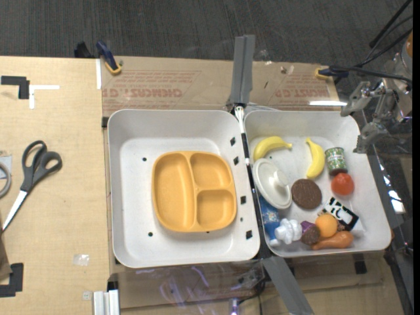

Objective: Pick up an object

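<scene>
Altogether two bananas, one tomato, one carrot

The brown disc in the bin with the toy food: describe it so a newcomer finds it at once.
Look at the right bin, the crowded one. The brown disc lies flat near its middle, just right of the white bowl and below the right-hand banana. It is the only dark, flat, round piece there.

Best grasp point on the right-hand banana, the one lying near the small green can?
Likely the middle of the right banana, from straight above, fingers closing across its narrow width. It lies flat and runs roughly top to bottom, with bare bin floor to its left; the green can crowds its right, so keep the opening modest.
</scene>
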Robot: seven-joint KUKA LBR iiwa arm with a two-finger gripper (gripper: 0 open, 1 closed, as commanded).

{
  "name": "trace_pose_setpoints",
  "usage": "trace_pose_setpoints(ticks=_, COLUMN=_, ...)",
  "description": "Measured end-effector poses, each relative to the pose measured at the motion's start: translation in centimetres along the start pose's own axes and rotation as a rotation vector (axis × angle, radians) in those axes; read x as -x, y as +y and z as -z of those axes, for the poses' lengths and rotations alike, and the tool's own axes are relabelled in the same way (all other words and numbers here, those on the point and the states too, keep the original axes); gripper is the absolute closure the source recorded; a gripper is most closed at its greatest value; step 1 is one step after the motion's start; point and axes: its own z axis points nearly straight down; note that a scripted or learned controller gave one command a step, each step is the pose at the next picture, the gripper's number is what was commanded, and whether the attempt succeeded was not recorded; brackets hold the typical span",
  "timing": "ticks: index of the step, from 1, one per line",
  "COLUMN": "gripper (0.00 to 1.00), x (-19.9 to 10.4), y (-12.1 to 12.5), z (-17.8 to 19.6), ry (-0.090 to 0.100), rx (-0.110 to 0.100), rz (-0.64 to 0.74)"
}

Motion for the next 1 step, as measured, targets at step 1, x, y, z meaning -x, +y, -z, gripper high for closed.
trace_pose_setpoints(ticks=1, gripper=0.00, x=0.36, y=2.43, z=-12.00, ry=0.000, rx=0.000, rz=-0.065)
